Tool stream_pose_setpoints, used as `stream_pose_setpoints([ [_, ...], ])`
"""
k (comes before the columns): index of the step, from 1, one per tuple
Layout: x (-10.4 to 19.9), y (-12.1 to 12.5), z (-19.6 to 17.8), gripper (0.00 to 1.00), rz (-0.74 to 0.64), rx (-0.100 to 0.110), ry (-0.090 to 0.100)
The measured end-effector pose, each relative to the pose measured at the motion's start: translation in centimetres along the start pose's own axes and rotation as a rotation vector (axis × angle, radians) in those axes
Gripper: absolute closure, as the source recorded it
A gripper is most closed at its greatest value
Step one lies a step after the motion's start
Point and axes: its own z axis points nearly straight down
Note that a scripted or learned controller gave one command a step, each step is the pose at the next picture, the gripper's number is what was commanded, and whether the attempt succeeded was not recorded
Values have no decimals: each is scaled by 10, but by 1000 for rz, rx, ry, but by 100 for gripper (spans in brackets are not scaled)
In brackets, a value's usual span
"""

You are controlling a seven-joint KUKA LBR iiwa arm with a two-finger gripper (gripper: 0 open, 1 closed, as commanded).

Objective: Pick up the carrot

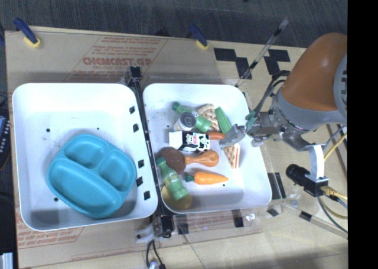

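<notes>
Carrot [207,178] lying flat near front edge of right bin [255,194], beside brown wooden spoon [190,158], gripper [233,134] above bin's right side, well apart from carrot, jaw state indeterminate, blue tray [90,173] in left bin [35,99].

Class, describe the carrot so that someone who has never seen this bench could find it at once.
Start at the right-hand white bin, the one crowded with toy food. Look toward its near edge: the carrot lies on its side just below the brown wooden spoon. It is the bright orange tapered piece with a green stub, pointing right.
</notes>
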Motion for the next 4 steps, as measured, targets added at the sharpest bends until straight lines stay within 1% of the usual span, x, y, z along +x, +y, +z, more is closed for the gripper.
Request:
stream_pose_setpoints([
  [1,37,-6,171,0,-182,2,1],
  [2,11,-13,173,0,-488,1,2],
  [3,12,-12,163,100,-500,4,4],
  [4,13,-12,154,100,-513,7,4],
])
